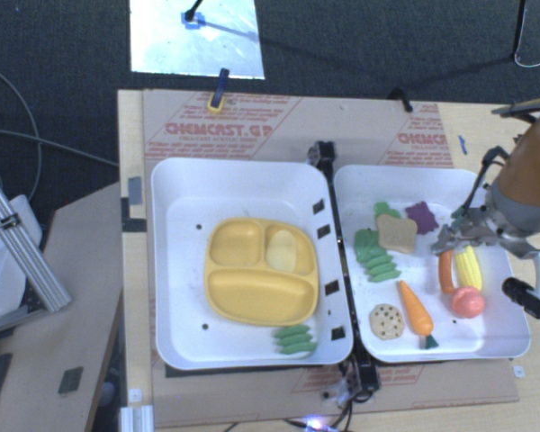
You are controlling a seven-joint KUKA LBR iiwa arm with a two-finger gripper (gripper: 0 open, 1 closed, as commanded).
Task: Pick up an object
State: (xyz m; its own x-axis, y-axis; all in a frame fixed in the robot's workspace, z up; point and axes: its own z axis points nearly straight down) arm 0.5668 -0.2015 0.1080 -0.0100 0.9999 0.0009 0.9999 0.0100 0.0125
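The right bin (405,171) holds toy food: a bread slice (397,233), purple grapes (421,215), green pods (374,257), a carrot (416,307), a cookie (386,321), an orange sausage (445,274), a yellow corn cob (469,266) and a pink peach (467,301). My gripper (459,238) reaches in from the right and hangs low over the top ends of the sausage and corn, just right of the bread. Nothing shows as lifted off the bin floor.
The left bin (243,166) carries a yellow divided plate (261,273) and a green pea pod (293,338) near its front wall. A black hinge strip (335,268) runs between the bins. The arm's body (531,183) overhangs the right bin's far right side.
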